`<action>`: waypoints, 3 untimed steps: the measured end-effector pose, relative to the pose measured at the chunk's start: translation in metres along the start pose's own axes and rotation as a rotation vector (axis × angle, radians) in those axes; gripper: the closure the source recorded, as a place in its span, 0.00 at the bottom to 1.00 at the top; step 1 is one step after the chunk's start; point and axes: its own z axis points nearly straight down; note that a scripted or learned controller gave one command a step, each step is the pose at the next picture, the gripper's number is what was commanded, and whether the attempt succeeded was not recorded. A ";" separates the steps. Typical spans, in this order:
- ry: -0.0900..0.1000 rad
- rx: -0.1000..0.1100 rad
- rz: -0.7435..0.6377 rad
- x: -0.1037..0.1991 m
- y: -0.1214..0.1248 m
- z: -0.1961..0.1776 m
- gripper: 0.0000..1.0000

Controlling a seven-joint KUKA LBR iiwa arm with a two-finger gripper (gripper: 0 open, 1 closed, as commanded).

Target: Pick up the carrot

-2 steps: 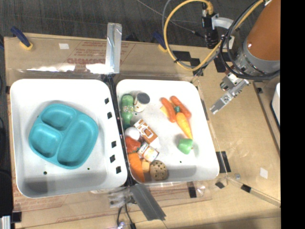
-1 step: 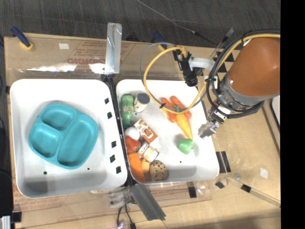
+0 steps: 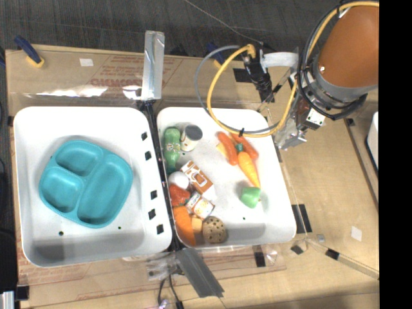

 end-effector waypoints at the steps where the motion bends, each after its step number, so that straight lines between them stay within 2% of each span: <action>1: -0.004 0.001 -0.166 0.079 -0.021 0.020 1.00; 2: 0.006 0.001 -0.173 0.080 -0.022 -0.096 1.00; 3: -0.013 0.002 -0.159 0.046 -0.009 0.016 1.00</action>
